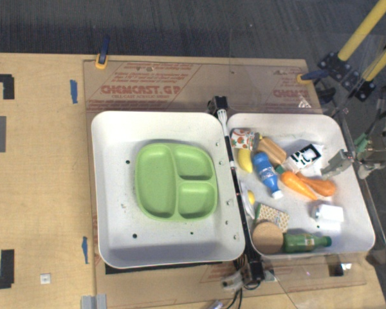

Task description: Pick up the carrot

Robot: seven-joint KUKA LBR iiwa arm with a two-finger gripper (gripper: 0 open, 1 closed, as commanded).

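Carrot: the carrot (309, 185) lies on its side in the right bin (357, 227), just beside our claw (340, 161), below it and toward the bin's middle; its green end points away from the claw, toward the blue bottle (267, 174).
Claw: we see it at the right bin's far-right wall, low over the floor; whether it stands apart or together we cannot tell at this size, and nothing shows between it.
Neighbours: a black-and-white box (305, 156) sits just beside the claw on its inner side; a white block (330, 214) lies below the carrot, near it; a green bottle (305, 241) lies well below the claw along the near wall.
Left bin: beyond the carrot, well apart from the claw, holding a green divided plate (177, 181).
Handling: we judge it a light, stiff toy with a smooth, tapering skin that could slide out of a pinch.
Hold: we would close across the thick orange middle, crosswise to its length, clear of the box and block.
Progress: we judge the pick not yet made.
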